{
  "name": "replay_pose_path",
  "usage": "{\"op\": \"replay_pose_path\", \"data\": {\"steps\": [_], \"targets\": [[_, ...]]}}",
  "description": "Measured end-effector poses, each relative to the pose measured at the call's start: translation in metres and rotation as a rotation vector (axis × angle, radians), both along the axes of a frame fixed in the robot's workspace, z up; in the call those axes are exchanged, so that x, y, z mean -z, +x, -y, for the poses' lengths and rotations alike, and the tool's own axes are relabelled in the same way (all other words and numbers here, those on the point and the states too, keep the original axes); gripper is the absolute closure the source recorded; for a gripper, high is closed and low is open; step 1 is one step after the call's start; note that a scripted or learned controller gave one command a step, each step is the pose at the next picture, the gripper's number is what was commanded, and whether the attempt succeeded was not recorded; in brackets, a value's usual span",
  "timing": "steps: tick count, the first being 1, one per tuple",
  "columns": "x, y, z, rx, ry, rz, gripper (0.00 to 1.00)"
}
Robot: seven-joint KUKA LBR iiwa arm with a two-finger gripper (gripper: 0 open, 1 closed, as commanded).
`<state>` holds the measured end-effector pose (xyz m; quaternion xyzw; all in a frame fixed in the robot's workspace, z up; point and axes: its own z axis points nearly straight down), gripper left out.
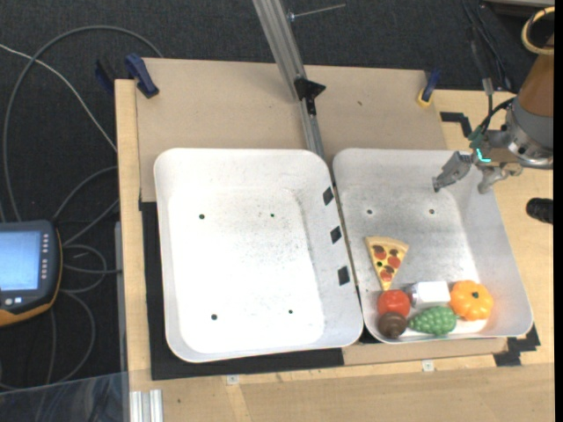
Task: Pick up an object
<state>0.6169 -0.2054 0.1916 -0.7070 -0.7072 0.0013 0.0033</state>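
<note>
Pizza slice (387,260), long axis pointing nearward.

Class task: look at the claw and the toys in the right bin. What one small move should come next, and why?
Probably carry the open claw from the far right corner of the right white bin toward the near edge. It holds nothing, and the toys cluster there. The yellow pizza-slice toy lies nearest and apart from the others, so it seems the easiest target.

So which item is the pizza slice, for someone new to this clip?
Look in the right-hand bin, whose toys cluster along its near edge. The pizza slice lies just above that cluster, apart from the gripper. It is the only flat yellow wedge there, dotted red.
</note>
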Motion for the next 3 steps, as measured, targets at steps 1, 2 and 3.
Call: {"op": "replay_pose_path", "data": {"steps": [1,2,3], "targets": [[-0.003,0.001,0.0,-0.002,-0.002,0.005,0.0],[0.054,-0.009,0.002,0.0,0.0,-0.001,0.0],[0.102,-0.01,0.001,0.0,0.0,0.0,0.0]]}}
